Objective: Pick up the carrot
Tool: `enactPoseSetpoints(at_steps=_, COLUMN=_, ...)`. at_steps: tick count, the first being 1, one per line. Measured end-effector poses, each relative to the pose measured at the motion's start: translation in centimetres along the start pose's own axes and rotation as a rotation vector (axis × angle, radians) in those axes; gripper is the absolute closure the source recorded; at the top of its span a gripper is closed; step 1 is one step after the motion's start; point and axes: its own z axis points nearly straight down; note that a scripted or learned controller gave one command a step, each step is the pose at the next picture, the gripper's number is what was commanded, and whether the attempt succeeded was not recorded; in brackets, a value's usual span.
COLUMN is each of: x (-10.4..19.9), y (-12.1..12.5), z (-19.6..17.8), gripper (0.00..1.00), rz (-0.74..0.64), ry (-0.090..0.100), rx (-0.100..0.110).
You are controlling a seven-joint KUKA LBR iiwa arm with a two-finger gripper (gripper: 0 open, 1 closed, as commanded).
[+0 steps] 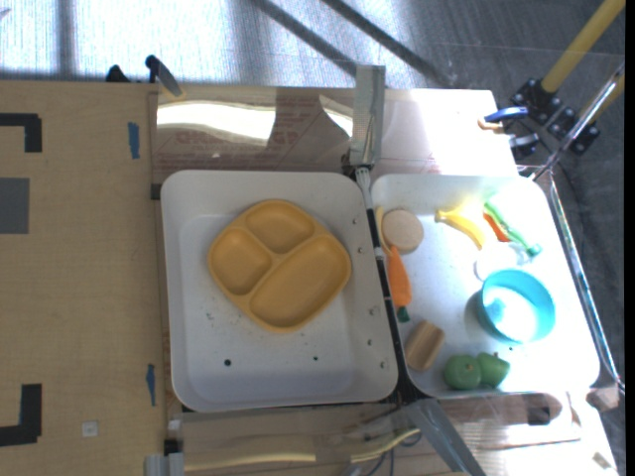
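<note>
The carrot (398, 277) is a long orange piece with a small green tip at its near end. It lies along the left wall of the right bin (571, 266), just below a round tan disc (402, 229). A second, smaller orange piece with green leaves (504, 226) lies at the back right of the same bin, beside a yellow banana (461, 224).
A blue bowl (517, 305), a tan bread piece (424, 345) and a green pepper (474, 370) also sit in the right bin. The left bin (189, 266) holds a yellow divided plate (280, 263). Black clamps and a yellow pole (556, 107) stand at the back right.
</note>
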Motion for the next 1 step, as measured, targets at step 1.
enactPoseSetpoints(at_steps=1, x=-0.18, y=-0.02, z=-3.57, gripper=0.00, rz=-0.218, ry=0.005, rx=0.005)
